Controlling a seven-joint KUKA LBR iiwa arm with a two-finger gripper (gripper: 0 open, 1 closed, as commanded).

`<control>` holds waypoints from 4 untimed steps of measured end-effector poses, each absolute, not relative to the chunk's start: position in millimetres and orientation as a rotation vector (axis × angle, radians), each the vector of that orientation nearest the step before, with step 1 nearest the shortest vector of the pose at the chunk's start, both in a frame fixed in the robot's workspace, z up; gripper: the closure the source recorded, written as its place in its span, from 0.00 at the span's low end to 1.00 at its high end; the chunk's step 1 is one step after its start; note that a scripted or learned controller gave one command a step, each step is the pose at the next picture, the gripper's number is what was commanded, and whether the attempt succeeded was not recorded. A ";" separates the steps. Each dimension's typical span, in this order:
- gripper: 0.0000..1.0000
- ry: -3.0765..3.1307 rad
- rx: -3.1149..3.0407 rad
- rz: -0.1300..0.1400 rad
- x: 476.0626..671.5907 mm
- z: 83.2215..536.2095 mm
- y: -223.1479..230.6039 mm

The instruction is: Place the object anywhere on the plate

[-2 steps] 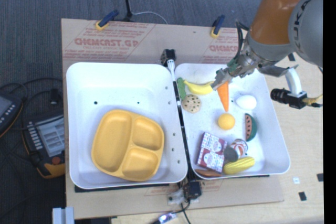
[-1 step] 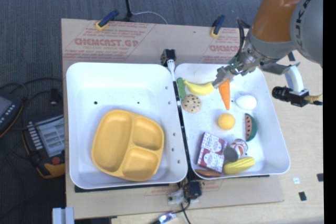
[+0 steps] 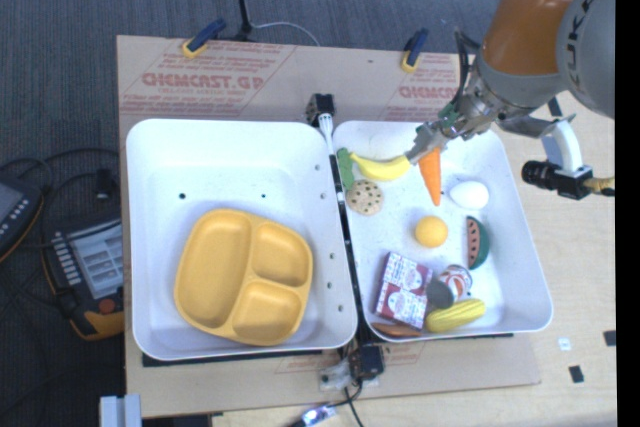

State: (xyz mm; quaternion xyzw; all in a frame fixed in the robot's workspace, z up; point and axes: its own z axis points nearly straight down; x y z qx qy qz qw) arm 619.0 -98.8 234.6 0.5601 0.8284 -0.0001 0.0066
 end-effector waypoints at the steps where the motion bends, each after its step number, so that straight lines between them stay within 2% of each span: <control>1: 1.00 2.589 1.751 -0.001 619.8 243.4 -99.0; 4: 1.00 2.581 1.747 0.000 621.8 269.8 -100.5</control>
